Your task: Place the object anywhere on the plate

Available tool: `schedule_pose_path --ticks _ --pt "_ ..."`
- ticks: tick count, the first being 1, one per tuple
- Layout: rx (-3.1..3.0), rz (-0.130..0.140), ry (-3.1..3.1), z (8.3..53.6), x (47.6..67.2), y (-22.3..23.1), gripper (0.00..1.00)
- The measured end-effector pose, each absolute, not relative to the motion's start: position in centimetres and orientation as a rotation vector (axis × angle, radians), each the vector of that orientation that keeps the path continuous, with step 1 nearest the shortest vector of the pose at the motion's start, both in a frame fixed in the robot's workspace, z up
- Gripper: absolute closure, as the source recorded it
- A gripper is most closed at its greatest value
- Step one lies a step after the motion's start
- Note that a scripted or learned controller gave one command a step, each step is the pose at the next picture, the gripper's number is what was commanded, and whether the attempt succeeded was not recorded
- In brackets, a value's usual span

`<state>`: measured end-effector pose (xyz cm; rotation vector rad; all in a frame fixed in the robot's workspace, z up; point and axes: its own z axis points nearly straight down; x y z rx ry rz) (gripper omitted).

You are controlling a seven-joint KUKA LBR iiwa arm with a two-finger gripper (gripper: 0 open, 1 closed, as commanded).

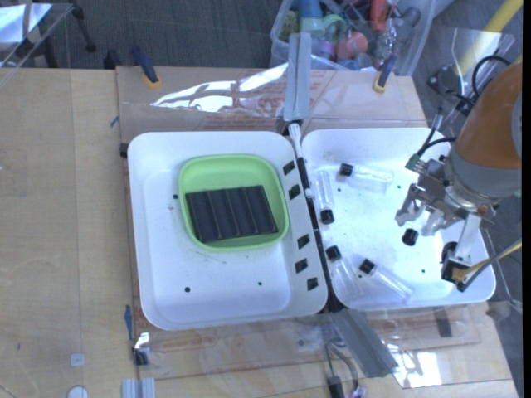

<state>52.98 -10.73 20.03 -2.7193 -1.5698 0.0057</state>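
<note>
A pale wooden table (58,222) carries two shallow white bins set side by side, with a dark curtain behind and a clear tub of coloured toys (353,15) at the far edge. The landmark here is the green plate (192,172), which sits in the left bin (158,297) and holds a dark ribbed block (230,214) that covers most of its floor.

The objects to be moved are small clear tubes with black caps, all lying in the right bin (473,293), across the central divider from the plate. One tube (322,197) lies closest to the plate, just past the divider, with its cap toward the near side. A second tube (363,175) lies farther from the plate, toward the bin's back. Two more (344,274) (383,279) rest near the bin's front edge, lower than the plate and to its right. A loose black cap (409,237) sits on the bin floor farther right again, well apart from the plate.

The hand (423,220) hangs over the right bin, far to the right of the plate, just above and beside that loose cap. Its metal fingers (406,212) point down and to the left, and I cannot tell whether they are spread or closed; nothing shows between them. Behind it rises the grey arm with its orange band (494,123), trailing black cables.

A row of small black clips (296,222) runs along the divider, just right of the plate.
</note>
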Motion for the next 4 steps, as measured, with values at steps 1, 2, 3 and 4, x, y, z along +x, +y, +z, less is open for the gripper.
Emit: schedule_pose_path --ticks 1,2,3,4 --pt "-2.720 0.005 -1.570 20.0 53.0 -10.7 0.00" --pt "-2.806 0.002 -1.414 34.1 56.4 -15.6 0.00" --pt "-2.922 0.002 -1.155 40.7 64.3 -20.4 0.00" --pt "-2.953 0.000 -1.075 43.5 66.1 -21.2 0.00"
